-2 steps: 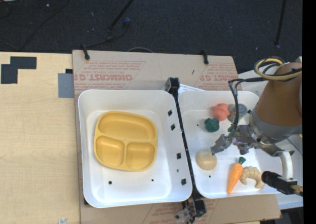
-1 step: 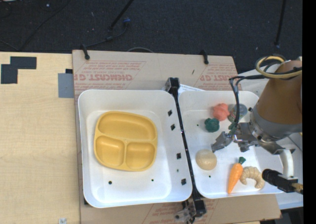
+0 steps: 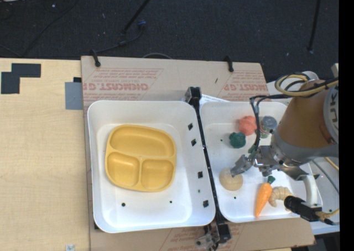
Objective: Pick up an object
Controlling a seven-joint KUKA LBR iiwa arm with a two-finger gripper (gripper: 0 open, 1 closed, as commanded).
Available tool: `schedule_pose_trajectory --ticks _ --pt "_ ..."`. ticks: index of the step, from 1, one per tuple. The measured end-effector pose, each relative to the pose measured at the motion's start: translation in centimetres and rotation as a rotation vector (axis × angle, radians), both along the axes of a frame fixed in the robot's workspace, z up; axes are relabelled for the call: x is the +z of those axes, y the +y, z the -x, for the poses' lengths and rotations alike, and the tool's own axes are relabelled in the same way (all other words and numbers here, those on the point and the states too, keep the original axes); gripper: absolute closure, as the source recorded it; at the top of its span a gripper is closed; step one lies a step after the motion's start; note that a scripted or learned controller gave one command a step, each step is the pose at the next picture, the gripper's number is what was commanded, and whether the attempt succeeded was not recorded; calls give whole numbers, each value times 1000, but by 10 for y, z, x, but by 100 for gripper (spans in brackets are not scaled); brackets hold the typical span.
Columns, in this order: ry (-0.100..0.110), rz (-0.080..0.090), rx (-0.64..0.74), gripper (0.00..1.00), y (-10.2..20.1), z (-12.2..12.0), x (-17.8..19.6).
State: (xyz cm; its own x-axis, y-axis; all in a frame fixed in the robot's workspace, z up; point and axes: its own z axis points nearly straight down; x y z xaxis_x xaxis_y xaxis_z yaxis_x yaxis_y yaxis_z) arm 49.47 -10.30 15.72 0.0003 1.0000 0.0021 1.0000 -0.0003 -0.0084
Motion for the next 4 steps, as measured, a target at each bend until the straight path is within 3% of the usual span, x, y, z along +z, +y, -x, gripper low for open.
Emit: schedule_pose_trajectory --ticks 1,2,3,4 --pt "0 0 0 0 2 -7 -48" --pt "-4 1 0 0 3 -6 -71" --pt "-3 0 -4 100 2 -6 -60" --pt "-8 2 1 100 4 -2 -17"
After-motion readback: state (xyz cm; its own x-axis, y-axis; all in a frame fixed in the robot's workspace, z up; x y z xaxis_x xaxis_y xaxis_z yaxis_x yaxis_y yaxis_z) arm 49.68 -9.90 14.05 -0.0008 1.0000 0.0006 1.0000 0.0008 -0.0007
